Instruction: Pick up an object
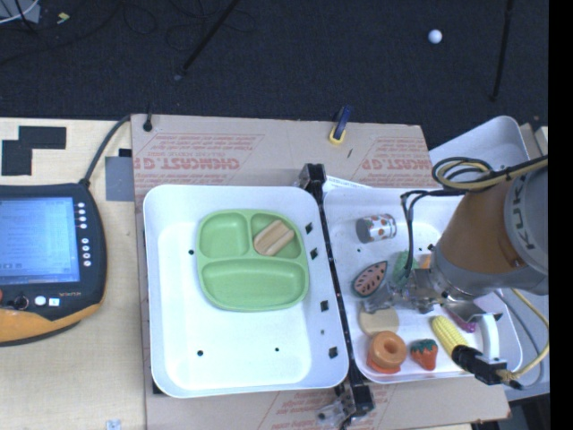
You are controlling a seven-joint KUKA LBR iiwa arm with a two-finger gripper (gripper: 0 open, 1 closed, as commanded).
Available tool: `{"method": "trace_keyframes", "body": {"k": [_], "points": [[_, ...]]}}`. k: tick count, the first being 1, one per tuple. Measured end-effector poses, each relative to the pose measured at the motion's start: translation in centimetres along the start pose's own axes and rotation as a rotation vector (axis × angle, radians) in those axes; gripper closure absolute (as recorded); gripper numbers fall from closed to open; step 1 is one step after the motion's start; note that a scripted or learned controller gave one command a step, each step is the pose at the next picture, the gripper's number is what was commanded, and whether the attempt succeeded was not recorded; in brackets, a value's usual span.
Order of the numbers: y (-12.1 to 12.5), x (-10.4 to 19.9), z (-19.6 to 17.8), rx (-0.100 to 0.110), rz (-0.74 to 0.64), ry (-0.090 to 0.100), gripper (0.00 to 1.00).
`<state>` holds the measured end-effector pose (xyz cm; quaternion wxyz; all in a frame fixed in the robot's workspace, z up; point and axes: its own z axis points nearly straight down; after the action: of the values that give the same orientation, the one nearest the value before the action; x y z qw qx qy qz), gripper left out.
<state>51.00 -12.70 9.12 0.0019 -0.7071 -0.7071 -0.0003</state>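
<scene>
- A desk (54, 374) seen from above at a slant carries two shallow white bins side by side on a sheet of printed cardboard (269, 155).
- The left bin (233, 356) holds a light green divided plate (252, 262) with three compartments.
- A small tan wooden block (274, 236) lies tilted in the plate's upper right compartment.
- The right bin (345, 330) holds a cluster of small toy objects.
- A grey can with a red and white label (377, 228) lies on its side near the bin's upper middle.
- Below it lies a watermelon slice toy (370, 279), dark with red flesh.
- A pale beige piece (380, 319) sits just below the slice.
- An orange ring-shaped toy (387, 350) sits near the bin's lower edge, with a red strawberry toy (425, 354) just to its right.
- A yellow corn cob toy (448, 331) lies tilted to the right of the strawberry.
- The grey arm with an orange band (479, 236) reaches in from the right over the right bin.
- The gripper (414, 289) is low among the objects, near the watermelon slice and the beige piece; I cannot tell whether it grasps anything or how it is set.
- A tablet-like control pendant (45, 253) with a lit screen rests on the desk to the left of the bins.
</scene>
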Motion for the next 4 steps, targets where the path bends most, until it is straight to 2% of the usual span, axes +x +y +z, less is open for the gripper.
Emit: {"method": "trace_keyframes", "body": {"k": [1,3,4], "points": [[0.1,-0.2,-1.4,-0.004,0.006,0.001,1.00],[0.4,-0.1,-13.0,-0.005,-0.001,-0.004,1.00],[5.5,2.0,-12.5,-0.002,-0.003,-0.003,1.00]]}}
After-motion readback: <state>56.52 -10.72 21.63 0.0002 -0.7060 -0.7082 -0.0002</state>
